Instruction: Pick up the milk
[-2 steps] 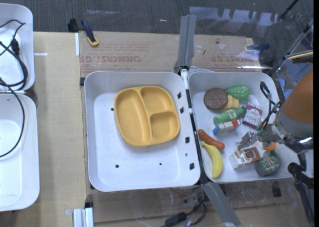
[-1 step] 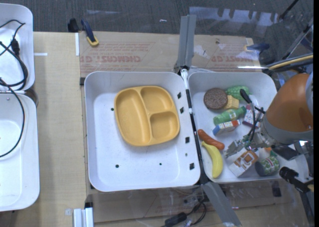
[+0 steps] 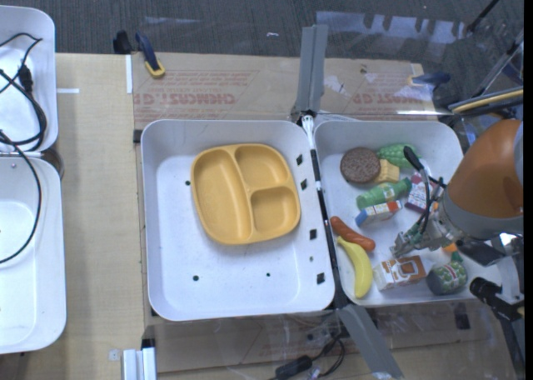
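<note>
Claw (image 3: 414, 241) low in right bin (image 3: 333, 141), just above milk (image 3: 399, 272).

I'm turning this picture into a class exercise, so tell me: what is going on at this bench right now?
A grey robot arm with an orange band reaches in from the right over the right-hand white bin, which holds toy groceries. Its two-finger gripper hangs low just above the small brown-and-white milk carton, which lies on the bin floor beside a yellow banana. Nothing is lifted yet. The left-hand white bin holds a yellow divided plate.
</note>
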Controlling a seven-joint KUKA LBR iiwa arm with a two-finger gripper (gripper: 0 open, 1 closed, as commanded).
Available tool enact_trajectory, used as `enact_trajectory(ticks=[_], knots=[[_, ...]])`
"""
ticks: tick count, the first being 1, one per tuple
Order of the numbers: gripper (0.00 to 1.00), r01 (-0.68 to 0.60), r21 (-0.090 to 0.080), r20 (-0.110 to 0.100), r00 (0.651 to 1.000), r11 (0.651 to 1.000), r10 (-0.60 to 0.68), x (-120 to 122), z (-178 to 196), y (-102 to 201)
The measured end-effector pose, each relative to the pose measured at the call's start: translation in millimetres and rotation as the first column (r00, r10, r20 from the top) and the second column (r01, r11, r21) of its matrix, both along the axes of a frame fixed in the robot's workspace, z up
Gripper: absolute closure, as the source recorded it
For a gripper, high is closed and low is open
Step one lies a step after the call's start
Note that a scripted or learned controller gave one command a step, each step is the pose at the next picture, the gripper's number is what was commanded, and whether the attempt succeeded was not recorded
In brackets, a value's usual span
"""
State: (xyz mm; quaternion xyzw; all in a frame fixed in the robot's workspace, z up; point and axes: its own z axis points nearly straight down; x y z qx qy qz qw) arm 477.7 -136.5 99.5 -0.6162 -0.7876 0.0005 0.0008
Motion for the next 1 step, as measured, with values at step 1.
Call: enact_trajectory(ticks=[1], knots=[[0.0, 0.0, 0.0, 0.0, 1.0, 1.0, 0.0, 0.0, 0.0, -0.1]])
